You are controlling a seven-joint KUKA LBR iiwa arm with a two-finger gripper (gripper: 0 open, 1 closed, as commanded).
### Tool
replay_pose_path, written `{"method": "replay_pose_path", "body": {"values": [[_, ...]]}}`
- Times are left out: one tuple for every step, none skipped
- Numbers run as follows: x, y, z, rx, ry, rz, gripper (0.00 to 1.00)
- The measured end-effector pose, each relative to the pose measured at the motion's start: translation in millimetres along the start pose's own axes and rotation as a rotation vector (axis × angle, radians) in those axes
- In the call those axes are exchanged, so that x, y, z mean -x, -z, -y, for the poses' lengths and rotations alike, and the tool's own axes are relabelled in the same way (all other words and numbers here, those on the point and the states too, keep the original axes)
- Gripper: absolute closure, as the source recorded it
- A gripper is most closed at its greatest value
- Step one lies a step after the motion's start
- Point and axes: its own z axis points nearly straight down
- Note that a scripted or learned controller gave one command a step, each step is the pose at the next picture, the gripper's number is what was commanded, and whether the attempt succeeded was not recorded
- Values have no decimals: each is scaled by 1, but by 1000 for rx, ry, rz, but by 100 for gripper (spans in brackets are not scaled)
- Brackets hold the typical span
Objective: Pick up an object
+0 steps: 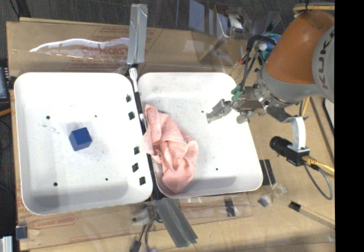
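A crumpled pink cloth (170,151) lies along the left wall of the right bin (239,160). A small blue cube (80,138) sits alone in the left bin (34,188), left of its middle. My gripper (215,112) hangs over the upper middle of the right bin, pointing left. It is up and to the right of the cloth and apart from it. Nothing shows in its grasp. The grey arm with its orange band (298,54) reaches in from the right.
A metal divider bar (136,34) rises between the bins at the back. Black clips (138,148) line the seam between the bins. Tape strips and small scraps (264,199) lie on the cardboard by the front right corner.
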Motion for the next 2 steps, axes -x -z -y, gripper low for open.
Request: {"method": "replay_pose_path", "body": {"values": [[-31, -90, -19, -2, -1, 0, 0], [-17, -173, -29, 3, 112, 0, 0]]}}
